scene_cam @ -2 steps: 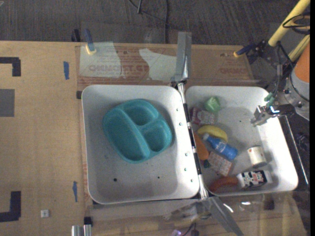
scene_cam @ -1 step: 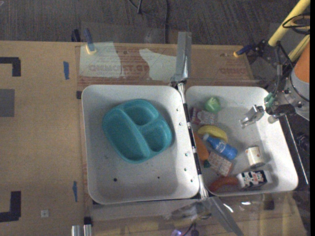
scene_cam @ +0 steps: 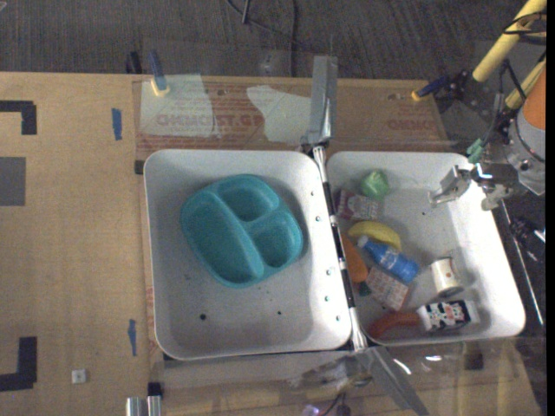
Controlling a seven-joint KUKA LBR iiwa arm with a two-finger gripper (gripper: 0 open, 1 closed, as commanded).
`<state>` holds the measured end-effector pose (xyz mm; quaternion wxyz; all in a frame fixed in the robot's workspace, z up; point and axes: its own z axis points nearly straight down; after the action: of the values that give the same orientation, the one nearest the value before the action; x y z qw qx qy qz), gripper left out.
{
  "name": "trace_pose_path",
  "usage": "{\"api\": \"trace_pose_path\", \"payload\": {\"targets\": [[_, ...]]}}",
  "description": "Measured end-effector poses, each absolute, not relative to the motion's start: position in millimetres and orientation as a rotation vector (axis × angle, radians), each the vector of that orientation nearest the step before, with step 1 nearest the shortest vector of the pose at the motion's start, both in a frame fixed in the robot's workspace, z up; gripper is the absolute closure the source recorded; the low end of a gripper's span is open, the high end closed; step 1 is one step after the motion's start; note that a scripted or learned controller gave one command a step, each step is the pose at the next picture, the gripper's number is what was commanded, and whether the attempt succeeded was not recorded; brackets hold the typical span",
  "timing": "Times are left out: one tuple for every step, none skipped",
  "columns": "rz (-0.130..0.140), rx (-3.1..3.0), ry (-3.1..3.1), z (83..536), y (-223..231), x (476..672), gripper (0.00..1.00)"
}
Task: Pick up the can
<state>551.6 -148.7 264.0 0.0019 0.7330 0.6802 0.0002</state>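
The end effector (scene_cam: pixel 460 183) hung over the right bin (scene_cam: pixel 512 306) near that bin's upper right corner, at about 1 o'clock from the bin's centre. Its metallic fingers were visible but blurred; whether they stood apart or together could not be determined. Nothing was seen between them.

The right bin, shallow, white and square with rounded corners, held a cluster of items. The can (scene_cam: pixel 446 276), a small pale cylinder, lay on the bin floor at about 6 o'clock from the end effector and well apart from it. It appeared tipped, one round end turned toward the camera; its long axis could not be read with confidence. Just below it, at 6 o'clock, lay a small black-and-white box (scene_cam: pixel 448 315), touching or nearly touching a curved red object (scene_cam: pixel 395 323) at its 9 o'clock. At 9 o'clock from the can lay a blue bottle (scene_cam: pixel 389 260) with a white cap, a yellow banana (scene_cam: pixel 375 233) above it, an orange item (scene_cam: pixel 353 263) against the bin's left wall, and a patterned packet (scene_cam: pixel 387 288). A green object (scene_cam: pixel 375 183) and a clear wrapped item (scene_cam: pixel 356 204) sat toward 11 o'clock.

The left bin (scene_cam: pixel 165 319), of the same form, held a teal plate (scene_cam: pixel 243 229) with three compartments, smooth and rounded.

Both bins rested on a tan surface (scene_cam: pixel 69 258) bearing blue tape marks (scene_cam: pixel 116 124).
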Motion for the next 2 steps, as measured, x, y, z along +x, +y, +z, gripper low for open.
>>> {"api": "trace_pose_path", "payload": {"targets": [[-0.001, 2.265, 2.177, 148, -201, 551.6, 0.00], [0.007, 2.247, 2.188, 88, -203, 496.2, 0.00]]}}
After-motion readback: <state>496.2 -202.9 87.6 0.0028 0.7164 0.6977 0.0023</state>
